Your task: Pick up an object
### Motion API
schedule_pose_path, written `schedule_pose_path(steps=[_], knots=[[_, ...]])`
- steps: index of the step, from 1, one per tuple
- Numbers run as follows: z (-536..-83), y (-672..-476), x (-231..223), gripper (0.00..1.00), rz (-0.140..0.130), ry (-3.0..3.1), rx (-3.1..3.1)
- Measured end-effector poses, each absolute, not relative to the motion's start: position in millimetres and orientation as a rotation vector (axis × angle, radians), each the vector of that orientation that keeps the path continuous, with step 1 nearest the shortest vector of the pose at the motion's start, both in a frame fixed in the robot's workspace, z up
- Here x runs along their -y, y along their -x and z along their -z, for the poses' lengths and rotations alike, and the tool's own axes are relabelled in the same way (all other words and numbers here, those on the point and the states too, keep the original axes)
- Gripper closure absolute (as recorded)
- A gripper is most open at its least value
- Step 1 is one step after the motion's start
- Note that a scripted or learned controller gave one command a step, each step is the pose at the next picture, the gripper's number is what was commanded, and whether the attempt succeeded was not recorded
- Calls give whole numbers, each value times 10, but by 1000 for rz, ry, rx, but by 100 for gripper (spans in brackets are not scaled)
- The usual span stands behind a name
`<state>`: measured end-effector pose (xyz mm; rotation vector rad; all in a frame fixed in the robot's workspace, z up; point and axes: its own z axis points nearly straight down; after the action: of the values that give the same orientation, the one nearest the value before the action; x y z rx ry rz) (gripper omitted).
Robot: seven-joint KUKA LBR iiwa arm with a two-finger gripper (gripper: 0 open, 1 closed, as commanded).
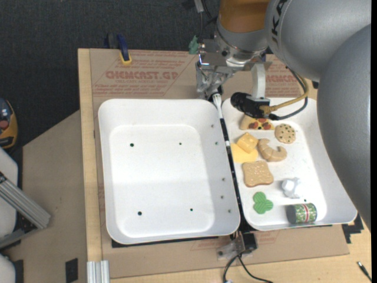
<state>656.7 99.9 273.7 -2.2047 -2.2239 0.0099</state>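
Clutter all sits in the right-hand bin [312,170] of the view, so here's the rundown from the near edge back. Closest to the camera is a green can [301,213] lying on its side by the near rim, with a little green leafy piece [262,203] just beside it, toward the middle wall. A bit further in there's a pale grey-white lump [290,187], too small to make out what it is. Next comes a slice of toast [257,173], lying flat. Behind that, a tan croissant-looking thing [272,151] sits next to a yellow cheese block [247,141], and the block rests on a flat yellow slice [238,154]. Further still are a chocolate chip cookie [285,133] and a small pizza slice [255,123], near each other.

Left-hand bin [159,170] is just white floor with a few dark dots.

At the far end, the gripper [213,93] hangs right over the far rim where the two bins meet, apart from all the food bits. Honestly can't tell whether it's spread or pressed together from this angle. Grey arm [330,40] with its orange band [244,7] fills the far right. Behind the bins there's a brown board [147,69] with red lettering and a blue-and-yellow clamp [123,49] on its far edge.
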Motion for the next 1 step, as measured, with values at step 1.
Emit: schedule_pose_path(steps=[1], knots=[[-2343, -6645, -1896, 100, -1, 2208, 2228]])
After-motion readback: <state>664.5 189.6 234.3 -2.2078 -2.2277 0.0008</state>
